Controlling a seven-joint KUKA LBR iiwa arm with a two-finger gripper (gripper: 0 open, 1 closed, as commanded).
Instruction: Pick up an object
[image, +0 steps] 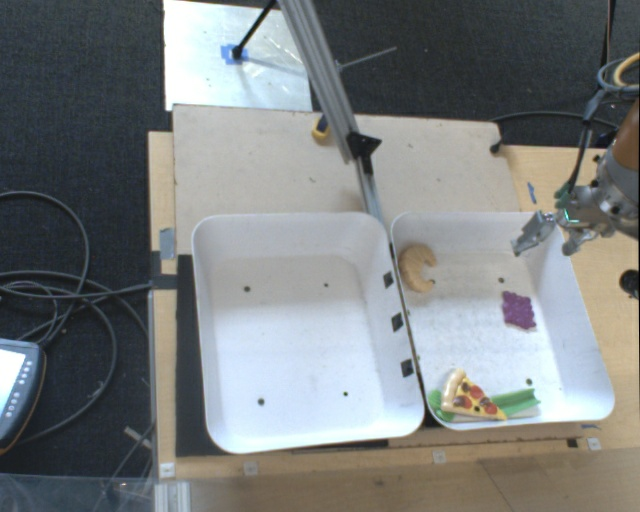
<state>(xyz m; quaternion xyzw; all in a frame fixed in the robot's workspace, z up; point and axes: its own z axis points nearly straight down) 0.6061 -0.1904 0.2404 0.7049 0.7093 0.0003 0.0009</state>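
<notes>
The right bin (590, 345) holds a tan croissant-shaped piece (417, 268) near its far left corner. A purple bunch of grapes (518, 310) lies at its middle right, and a pizza slice (470, 397) lies by a green piece (516, 402) at the front wall. My gripper (552, 236) hangs over the far right rim of this bin, above and to the right of the grapes. Its fingers stand apart, open, with nothing between them.
The left bin (215, 330) sits next to the right one, their walls touching in the middle. A slanted metal pole (335, 95) crosses the bench from the back. Cables (60, 300) and a pendant (15, 385) lie on the floor at the left.
</notes>
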